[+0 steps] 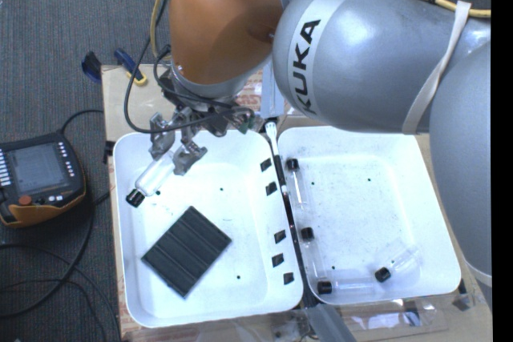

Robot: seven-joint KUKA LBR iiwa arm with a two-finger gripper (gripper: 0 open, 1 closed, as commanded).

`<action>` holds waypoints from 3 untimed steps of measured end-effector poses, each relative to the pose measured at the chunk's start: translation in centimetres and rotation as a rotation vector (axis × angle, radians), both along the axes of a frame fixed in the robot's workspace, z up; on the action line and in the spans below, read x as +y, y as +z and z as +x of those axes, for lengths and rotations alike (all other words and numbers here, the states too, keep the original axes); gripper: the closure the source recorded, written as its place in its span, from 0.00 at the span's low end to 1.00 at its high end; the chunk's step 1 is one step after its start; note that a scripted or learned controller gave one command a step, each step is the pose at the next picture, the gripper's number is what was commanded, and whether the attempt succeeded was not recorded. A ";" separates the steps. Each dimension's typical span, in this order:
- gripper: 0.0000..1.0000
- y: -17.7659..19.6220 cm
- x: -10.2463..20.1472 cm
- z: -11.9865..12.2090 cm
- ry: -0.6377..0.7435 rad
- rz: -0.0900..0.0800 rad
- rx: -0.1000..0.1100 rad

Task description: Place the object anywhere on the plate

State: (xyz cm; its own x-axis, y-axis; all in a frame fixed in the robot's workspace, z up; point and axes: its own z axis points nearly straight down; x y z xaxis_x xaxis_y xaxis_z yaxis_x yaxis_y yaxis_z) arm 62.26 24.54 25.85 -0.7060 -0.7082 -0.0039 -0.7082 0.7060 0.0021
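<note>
Grey KUKA arm (377, 52) looming over the bins, gripper (178, 150) fingers closed on a clear black-capped tube (150, 182) in the left bin (128, 284), above the ribbed black plate (187, 250)

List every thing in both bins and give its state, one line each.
gripper: over the left bin's upper left, shut on the white tube.
white tube: black-capped, tilted, between the gripper's fingers.
dark ribbed plate: flat in the left bin, nothing on it.
clear tubes: black-capped, lying along the right bin's left and lower edges.
</note>
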 end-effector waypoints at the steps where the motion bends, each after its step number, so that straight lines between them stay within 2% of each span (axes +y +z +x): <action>1: 1.00 1.0 0.1 0.1 -0.007 0.005 -0.001; 3: 1.00 2.9 0.3 0.2 -0.017 0.015 -0.005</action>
State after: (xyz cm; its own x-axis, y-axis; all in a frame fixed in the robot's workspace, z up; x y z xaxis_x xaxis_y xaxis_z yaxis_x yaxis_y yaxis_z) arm 62.43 24.88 28.79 -0.7181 -0.6957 -0.0176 -0.6959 0.7181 0.0091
